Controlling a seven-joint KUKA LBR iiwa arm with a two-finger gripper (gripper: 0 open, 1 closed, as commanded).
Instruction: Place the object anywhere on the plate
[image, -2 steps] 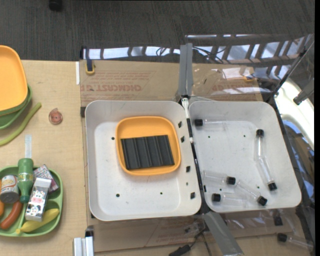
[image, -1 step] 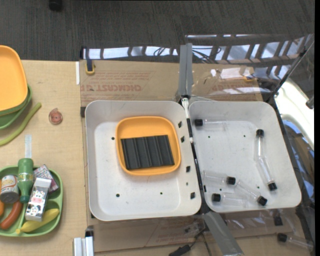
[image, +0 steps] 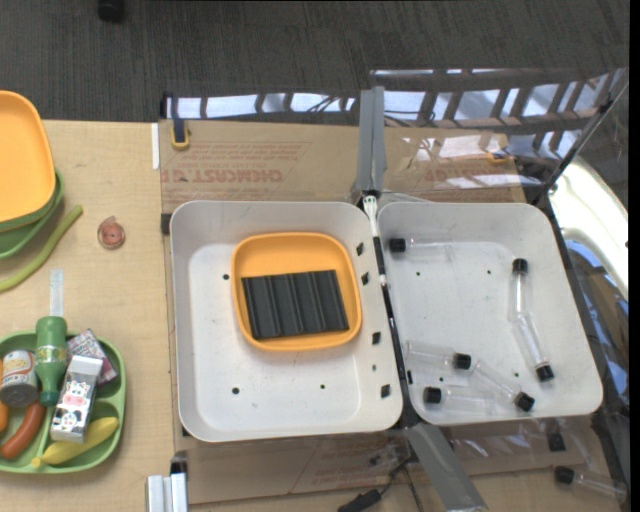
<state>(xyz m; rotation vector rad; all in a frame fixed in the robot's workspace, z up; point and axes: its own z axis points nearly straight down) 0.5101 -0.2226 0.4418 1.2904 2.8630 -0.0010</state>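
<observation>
Plate (image: 296, 248), orange and square with rounded corners, is set in the left bin (image: 280, 392), nearer its far edge; a dark grey ribbed block (image: 296, 305) is laid flat on the plate, toward the plate's near edge; clear tubes with black caps (image: 527, 318) are scattered in the right bin (image: 462, 300), one at its far-left corner, one along its right edge, the others near its near edge; whether the gripper is released or clenched cannot be told.
</observation>
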